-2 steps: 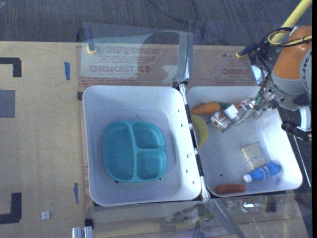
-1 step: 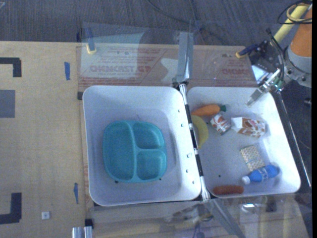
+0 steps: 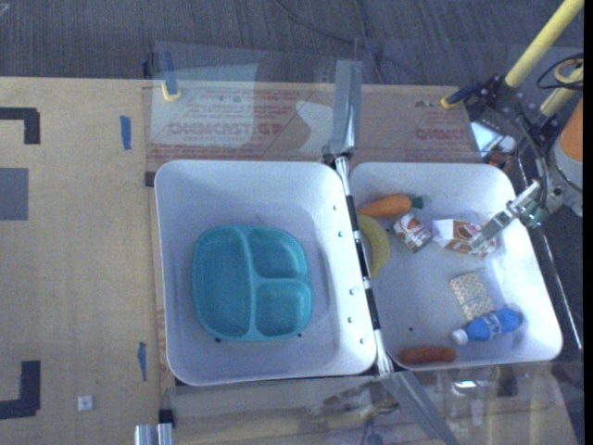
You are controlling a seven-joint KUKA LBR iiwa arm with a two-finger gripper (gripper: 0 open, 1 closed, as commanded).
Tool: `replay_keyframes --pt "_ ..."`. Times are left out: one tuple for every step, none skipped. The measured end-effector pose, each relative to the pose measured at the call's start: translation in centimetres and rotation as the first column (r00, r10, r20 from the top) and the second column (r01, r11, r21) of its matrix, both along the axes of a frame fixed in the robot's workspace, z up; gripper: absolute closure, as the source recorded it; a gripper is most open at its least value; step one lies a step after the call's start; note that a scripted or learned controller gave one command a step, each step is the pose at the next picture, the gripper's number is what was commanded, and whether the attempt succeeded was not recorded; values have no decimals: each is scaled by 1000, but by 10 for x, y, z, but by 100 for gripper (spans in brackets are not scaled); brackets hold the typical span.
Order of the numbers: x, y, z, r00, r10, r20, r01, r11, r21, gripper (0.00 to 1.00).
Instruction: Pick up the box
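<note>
A small white and orange box (image 3: pixel 454 234) lies in the upper middle of the right bin (image 3: pixel 542 290). Just left of it lies a second small carton (image 3: pixel 412 232), brown and white. My gripper (image 3: pixel 488 236) reaches in from the right, slanting down, and its tip is at the right edge of the white and orange box. I cannot tell whether the tip touches the box.
The right bin also holds a carrot (image 3: pixel 387 205), a banana (image 3: pixel 375 245), a patterned packet (image 3: pixel 472 294), a blue bottle (image 3: pixel 491 324) and a sausage (image 3: pixel 426 353). A teal divided plate (image 3: pixel 251 283) lies in the left bin (image 3: pixel 171 202).
</note>
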State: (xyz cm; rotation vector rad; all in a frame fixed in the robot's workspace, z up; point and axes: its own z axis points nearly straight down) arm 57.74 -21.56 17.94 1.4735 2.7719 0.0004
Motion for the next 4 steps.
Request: replay_keyframes --pt "-2 24 -67 996 -82 22 83 997 -7 0" --pt "-28 0 -72 999 17 28 -17 1000 -6 0" --pt "23 9 -74 999 9 36 -9 1000 -13 0" --pt "91 -7 -56 994 107 1 -107 994 -1 0"
